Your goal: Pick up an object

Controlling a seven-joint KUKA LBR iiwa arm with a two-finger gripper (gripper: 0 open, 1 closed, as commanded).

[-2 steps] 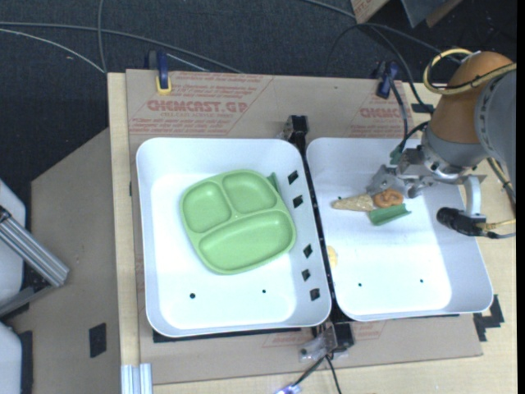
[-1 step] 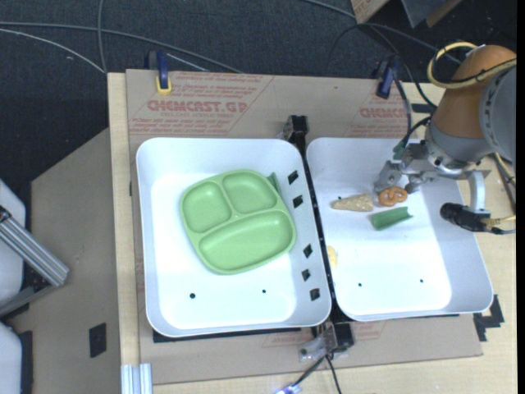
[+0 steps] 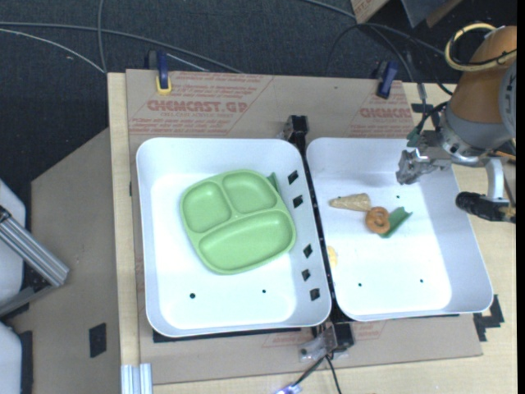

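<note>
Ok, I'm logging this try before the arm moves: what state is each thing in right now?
Green divided plate: flat in the left bin, upright.
Cone-shaped piece: lying in the right bin.
Orange ring: lying on a green piece.
Gripper: above the right bin, holding nothing.

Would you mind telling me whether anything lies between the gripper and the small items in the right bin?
Nothing visible does. The gripper hangs over the right bin, and only bare white floor separates it from the cone and carrot.
</note>
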